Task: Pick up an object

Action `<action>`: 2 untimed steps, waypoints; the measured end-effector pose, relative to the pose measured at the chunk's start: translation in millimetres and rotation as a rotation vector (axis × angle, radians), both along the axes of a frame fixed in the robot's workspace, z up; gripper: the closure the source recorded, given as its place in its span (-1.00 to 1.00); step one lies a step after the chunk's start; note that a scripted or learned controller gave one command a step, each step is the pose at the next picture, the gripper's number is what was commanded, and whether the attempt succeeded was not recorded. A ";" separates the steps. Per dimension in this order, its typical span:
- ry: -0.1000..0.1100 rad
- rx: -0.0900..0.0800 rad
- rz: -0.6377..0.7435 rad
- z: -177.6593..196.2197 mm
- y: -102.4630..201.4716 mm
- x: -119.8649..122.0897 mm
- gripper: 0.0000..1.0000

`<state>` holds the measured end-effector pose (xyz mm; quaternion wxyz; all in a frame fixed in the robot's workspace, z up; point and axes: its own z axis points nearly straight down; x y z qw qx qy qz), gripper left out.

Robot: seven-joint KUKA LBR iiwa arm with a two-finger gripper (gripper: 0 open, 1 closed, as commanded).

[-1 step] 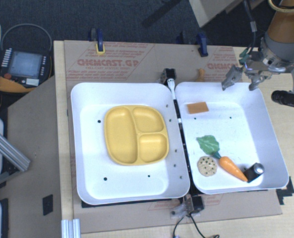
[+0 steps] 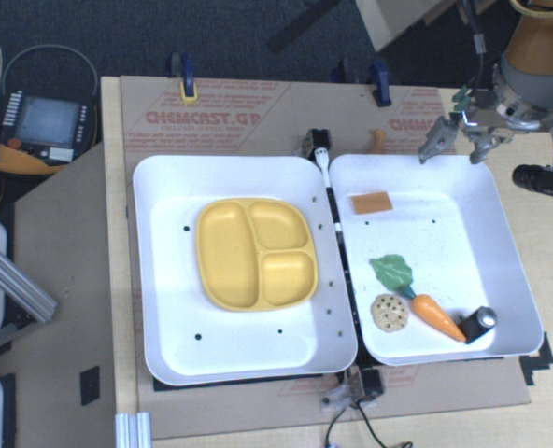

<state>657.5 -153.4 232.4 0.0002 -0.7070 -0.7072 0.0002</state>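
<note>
Nothing is picked up yet, as we judge it. Our gripper (image 2: 456, 145) hangs at the upper right of the frame, fingers spread open and empty. Our candidates lie lower right in the right bin (image 2: 501, 213): carrot (image 2: 435, 315), cookie (image 2: 389, 313), green leaf (image 2: 391, 273).

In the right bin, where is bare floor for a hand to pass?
Open floor lies between the brown slice and the carrot, toward the right bin's far wall. The near corner is crowded: cookie, green leaf, carrot, black cylinder.
</note>
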 end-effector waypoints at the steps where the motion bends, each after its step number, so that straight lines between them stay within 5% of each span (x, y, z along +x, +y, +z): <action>1: 0.005 0.001 0.001 -43.9 3.1 3.5 -1.00; 2: 0.005 0.001 0.000 -88.2 4.4 -2.4 -1.00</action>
